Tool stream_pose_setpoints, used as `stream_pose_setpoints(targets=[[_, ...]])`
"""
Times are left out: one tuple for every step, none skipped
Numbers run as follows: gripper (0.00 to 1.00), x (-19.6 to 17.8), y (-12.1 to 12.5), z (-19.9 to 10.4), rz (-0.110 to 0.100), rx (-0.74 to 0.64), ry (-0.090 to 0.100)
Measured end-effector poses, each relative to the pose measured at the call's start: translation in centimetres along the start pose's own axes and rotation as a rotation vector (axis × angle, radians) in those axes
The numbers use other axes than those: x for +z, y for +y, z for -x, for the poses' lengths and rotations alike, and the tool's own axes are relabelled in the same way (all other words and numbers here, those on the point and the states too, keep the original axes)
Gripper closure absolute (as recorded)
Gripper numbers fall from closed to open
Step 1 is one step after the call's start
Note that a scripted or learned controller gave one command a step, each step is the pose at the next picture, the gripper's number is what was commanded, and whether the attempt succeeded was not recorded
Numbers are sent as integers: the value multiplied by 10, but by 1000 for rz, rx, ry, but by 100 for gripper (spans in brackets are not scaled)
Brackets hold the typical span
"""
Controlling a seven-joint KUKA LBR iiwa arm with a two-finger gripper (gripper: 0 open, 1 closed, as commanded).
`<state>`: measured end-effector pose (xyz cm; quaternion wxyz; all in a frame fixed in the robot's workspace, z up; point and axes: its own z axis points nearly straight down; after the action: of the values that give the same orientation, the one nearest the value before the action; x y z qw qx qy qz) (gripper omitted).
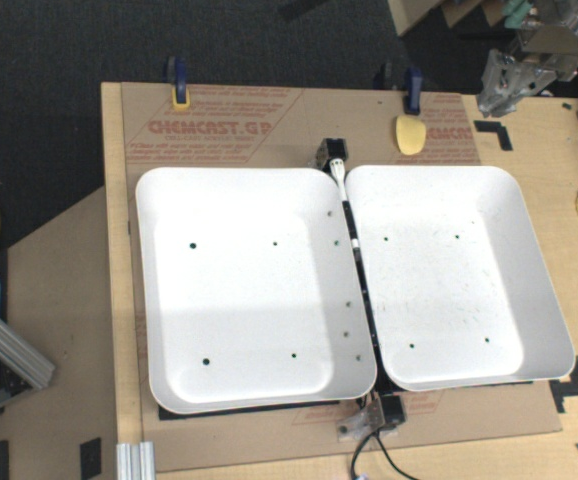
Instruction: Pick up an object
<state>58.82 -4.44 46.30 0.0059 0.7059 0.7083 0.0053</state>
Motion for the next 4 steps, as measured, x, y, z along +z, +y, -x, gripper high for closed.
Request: stream_pose_setpoints(targets=[[100,101,20,-81,-27,-5,3],[100,180,33,-178,-27,-6,4],[100,123,29,-133,-9,7,0],[100,197,24,-206,-25,-3,2]])
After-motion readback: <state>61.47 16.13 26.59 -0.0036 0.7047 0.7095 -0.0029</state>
